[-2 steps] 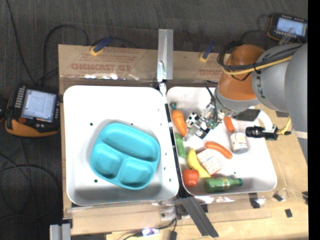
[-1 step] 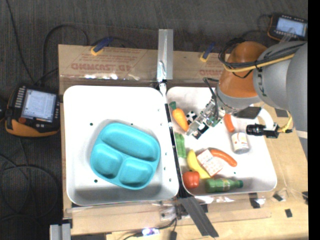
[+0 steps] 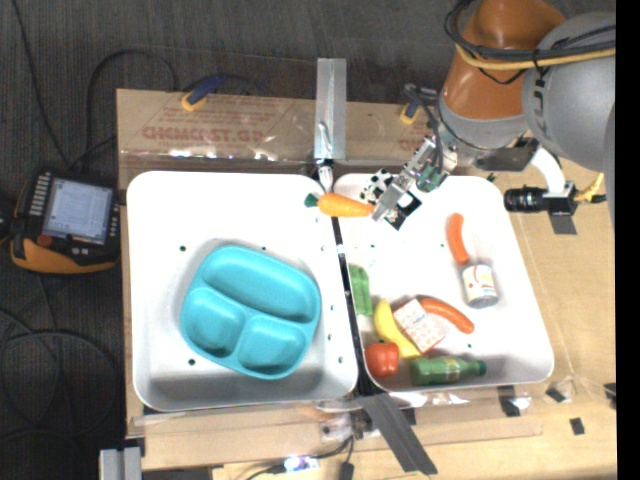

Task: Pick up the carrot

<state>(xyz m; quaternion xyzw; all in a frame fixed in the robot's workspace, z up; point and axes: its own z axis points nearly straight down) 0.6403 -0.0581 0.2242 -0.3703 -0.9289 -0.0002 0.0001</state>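
My two-finger gripper (image 3: 385, 204) sits at the upper middle of the frame, over the top left corner of the right-hand white bin (image 3: 520, 298), and its fingers appear to close on the right end of the small orange carrot with a green stalk (image 3: 340, 205). The carrot lies across the divide between the 2 bins, stalk end poking toward the left-hand white bin (image 3: 150, 268), so I judge I have taken it from the side to keep clear of the rims. Whether it is properly lifted or just resting on the wall I cannot tell.

The other things lie well apart from it in the lower right: an orange sausage-shaped toy (image 3: 457, 238), a small white can (image 3: 480, 284), a yellow banana (image 3: 392, 326), a red tomato (image 3: 381, 358) and a green bottle (image 3: 445, 370). The turquoise 3-compartment tray (image 3: 250, 308) sits in the left bin.
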